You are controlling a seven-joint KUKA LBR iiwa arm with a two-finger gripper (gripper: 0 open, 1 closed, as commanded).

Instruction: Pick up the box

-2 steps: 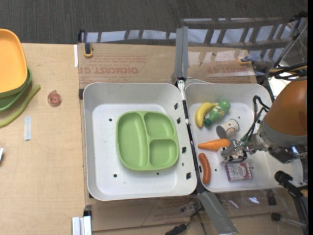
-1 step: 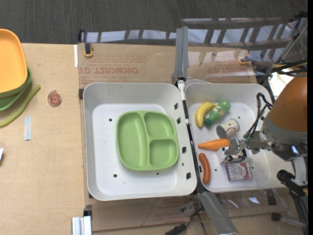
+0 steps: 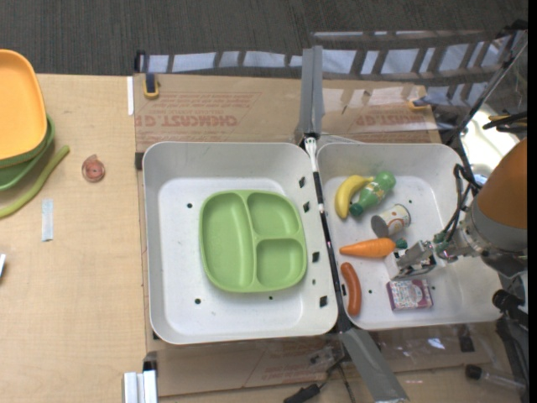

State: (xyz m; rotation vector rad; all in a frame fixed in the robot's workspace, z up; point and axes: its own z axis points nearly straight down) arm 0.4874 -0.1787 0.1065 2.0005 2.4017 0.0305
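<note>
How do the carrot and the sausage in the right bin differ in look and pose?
The carrot is orange and tapers to a point, while the sausage is red-brown with rounded ends and even thickness. The carrot lies roughly crosswise in the picture, near the bin's middle; the sausage lies roughly up and down it, close to the right bin wall nearest the divider. Both are elongated toy foods lying flat on the same bin's floor, apart from each other.
</note>
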